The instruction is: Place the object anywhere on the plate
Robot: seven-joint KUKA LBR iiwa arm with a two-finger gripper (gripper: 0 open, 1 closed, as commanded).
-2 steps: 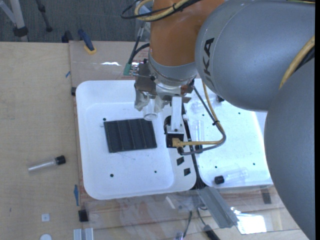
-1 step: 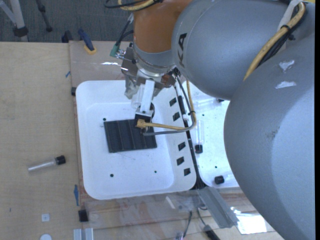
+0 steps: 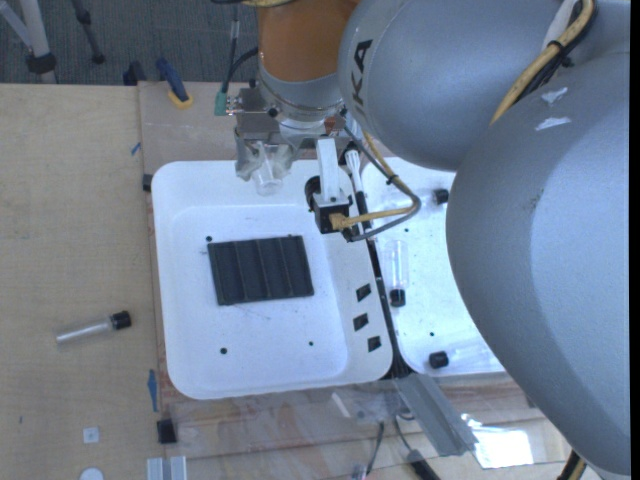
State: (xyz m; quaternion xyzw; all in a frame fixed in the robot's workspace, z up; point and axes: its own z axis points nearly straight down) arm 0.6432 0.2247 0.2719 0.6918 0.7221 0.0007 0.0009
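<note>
A black ribbed plate (image 3: 262,270) lies flat in the middle of the left white bin (image 3: 190,358). My gripper (image 3: 264,173) hangs over that bin's far edge, above and behind the plate, and I see nothing in it. In the right bin (image 3: 440,258), close to the divider, lies a clear tube with a black cap (image 3: 396,273). A second clear tube with a black cap (image 3: 92,328) rests on the wooden bench, left of the bins.
The big grey arm (image 3: 500,118) covers most of the right bin. Small black pieces (image 3: 437,360) sit in the right bin. Black clips (image 3: 366,318) line the divider between the bins. A blue and yellow clamp (image 3: 176,86) lies at the bench's back.
</note>
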